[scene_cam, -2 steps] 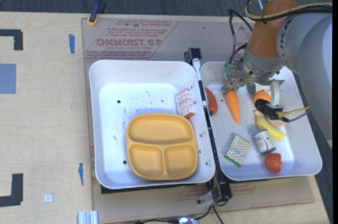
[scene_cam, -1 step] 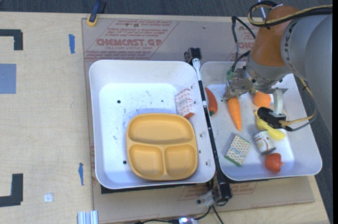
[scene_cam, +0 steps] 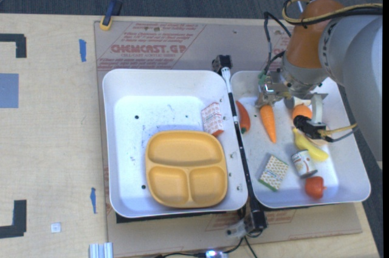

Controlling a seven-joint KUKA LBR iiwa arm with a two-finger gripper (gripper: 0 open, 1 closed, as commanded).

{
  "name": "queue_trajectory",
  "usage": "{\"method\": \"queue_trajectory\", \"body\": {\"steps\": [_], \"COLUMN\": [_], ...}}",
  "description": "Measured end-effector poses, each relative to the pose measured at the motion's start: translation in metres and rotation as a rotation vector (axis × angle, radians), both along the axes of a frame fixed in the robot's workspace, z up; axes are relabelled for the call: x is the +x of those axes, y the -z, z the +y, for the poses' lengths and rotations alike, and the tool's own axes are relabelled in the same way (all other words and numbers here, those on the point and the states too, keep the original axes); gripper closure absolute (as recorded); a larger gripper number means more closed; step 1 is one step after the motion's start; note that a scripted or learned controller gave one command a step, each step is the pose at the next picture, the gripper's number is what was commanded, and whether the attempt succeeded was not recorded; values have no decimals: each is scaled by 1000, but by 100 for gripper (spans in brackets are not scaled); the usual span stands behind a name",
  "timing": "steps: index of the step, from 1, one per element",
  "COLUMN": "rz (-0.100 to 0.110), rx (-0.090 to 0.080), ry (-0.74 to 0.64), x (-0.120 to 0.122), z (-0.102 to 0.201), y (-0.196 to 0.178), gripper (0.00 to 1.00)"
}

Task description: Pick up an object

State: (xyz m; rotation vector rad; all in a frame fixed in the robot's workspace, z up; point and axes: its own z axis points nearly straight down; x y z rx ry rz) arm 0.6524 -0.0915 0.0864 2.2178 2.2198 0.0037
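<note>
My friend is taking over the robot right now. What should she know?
Gripper: low in the right bin, over the top end of the toy carrot; whether it grips is unclear.
Right bin also holds a banana, a tomato, a small can, a green box and a red pepper.
Left bin: yellow divided tray, small red-and-white carton.
Done: nothing lifted yet.
Left: grab one and lift.

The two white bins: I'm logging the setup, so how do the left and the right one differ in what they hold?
The left white bin holds a big yellow three-compartment plastic tray and a small red-and-white packet; the right white bin holds many small items, such as an orange carrot, a yellow banana and a red tomato. The arm's pincer is over the right bin, not the left. Both are shallow, white and side by side.
</note>
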Motion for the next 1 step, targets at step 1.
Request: {"method": "queue_trajectory", "body": {"steps": [1], "rz": [0], "rx": [0], "ry": [-1], "x": [15], "z": [-2], "y": [0], "gripper": [100]}}
